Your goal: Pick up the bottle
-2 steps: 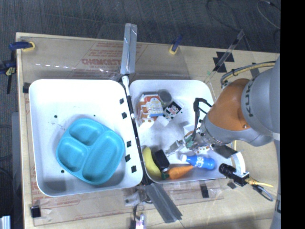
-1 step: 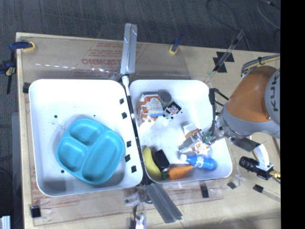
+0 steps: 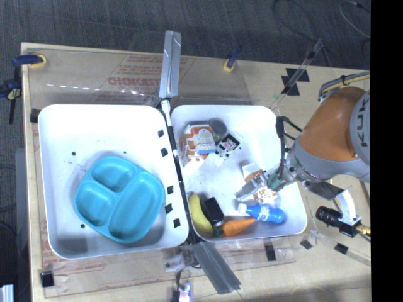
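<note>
One claw (image 3: 255, 186): low in right bin (image 3: 286, 121), just above bottle; grip state cannot be told
Bottle (image 3: 267, 215): blue, lying beside carrot (image 3: 236, 226)
Left bin (image 3: 50, 131): blue divided plate (image 3: 119, 197)

Light wood table (image 3: 252, 83) with red printed lettering, blue clamps (image 3: 28, 60) on its left edge, dark grey carpet floor (image 3: 94, 11) behind.

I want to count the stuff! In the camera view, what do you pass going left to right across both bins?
Blue divided plate → banana → carrot → blue bottle → grey-and-orange arm.
</note>
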Action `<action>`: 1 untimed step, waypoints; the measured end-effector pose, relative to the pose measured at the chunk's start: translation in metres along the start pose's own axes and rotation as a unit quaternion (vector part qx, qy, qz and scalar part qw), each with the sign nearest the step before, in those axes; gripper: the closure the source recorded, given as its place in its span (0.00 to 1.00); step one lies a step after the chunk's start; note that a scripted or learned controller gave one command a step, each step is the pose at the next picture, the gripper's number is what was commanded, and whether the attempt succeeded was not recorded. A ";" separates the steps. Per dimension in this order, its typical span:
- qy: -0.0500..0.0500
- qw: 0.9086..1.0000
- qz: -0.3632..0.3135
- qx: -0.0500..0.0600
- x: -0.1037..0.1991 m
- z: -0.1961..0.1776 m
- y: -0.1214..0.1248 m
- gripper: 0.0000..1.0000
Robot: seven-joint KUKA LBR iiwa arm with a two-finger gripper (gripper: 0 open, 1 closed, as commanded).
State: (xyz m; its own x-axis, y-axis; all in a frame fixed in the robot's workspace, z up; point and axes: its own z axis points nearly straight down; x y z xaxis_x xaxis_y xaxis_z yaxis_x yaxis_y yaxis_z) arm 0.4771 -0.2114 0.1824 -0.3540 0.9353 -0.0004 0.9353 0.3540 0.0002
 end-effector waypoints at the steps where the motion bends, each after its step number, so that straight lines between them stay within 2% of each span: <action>1: 0.002 1.000 0.007 0.002 0.002 0.063 0.000 0.00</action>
State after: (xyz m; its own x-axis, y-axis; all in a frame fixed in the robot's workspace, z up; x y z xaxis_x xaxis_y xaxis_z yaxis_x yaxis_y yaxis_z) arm 0.4767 -0.2092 0.1197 -0.3415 0.9399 0.0026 0.9399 0.3415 -0.0029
